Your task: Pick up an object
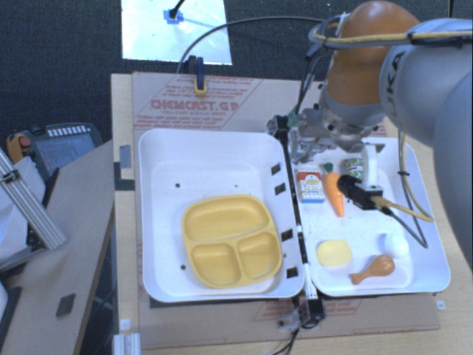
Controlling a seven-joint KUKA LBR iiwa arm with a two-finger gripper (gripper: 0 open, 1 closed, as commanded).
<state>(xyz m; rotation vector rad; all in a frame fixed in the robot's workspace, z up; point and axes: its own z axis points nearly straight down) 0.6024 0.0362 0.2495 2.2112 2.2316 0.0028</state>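
The grey arm point(421, 72) with its orange band reaches over the back of the right bin point(432, 261), and its claw point(314, 143) hangs near that bin's back left corner; whether the claw is apart or together cannot be told. Left of the right bin, touching it along a shared edge, lies the left bin point(159, 168), which holds a yellow divided tray point(230, 239). Behind both bins, cardboard point(244, 98) on the bench reads "CHEMCAST". Inside the right bin, a small printed carton point(310, 185) sits near the left wall, with a carrot point(335, 193) just beside it. Nearer the front lie a yellow disc point(334, 253), a brown drumstick point(373, 268), and a white egg point(395, 244).
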